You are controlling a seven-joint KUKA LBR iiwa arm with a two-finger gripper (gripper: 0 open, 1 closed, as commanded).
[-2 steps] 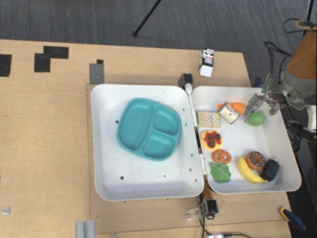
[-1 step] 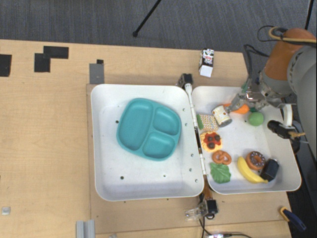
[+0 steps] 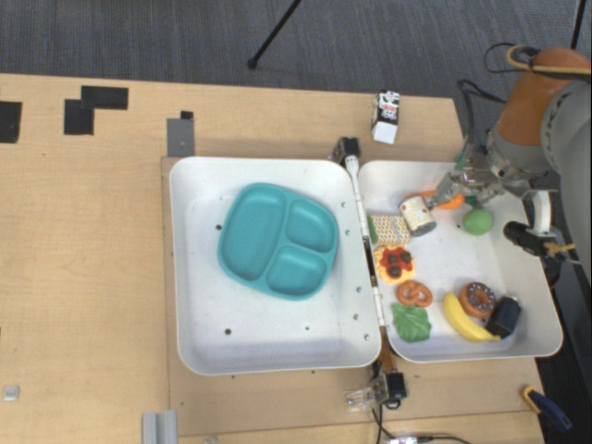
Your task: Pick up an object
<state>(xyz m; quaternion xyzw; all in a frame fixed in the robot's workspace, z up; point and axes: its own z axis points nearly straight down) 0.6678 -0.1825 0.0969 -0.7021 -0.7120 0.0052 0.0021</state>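
we are hovering tool over right bin, 12 o'clock end, beside orange piece; cannot tell tool state; next needing descent, firm pinch.

Camera position: sitting fixed above the bench, looking down at a slant.
Facing: pointing toward the far edge, where grey carpet is showing beyond the wood.
Framing: taking in both white bins whole, the left bin near centre, the right bin toward the right side.
Distance: standing far enough back that the bench surface is surrounding both bins.
Arm entry: the arm is reaching in from the right, partly cropped.
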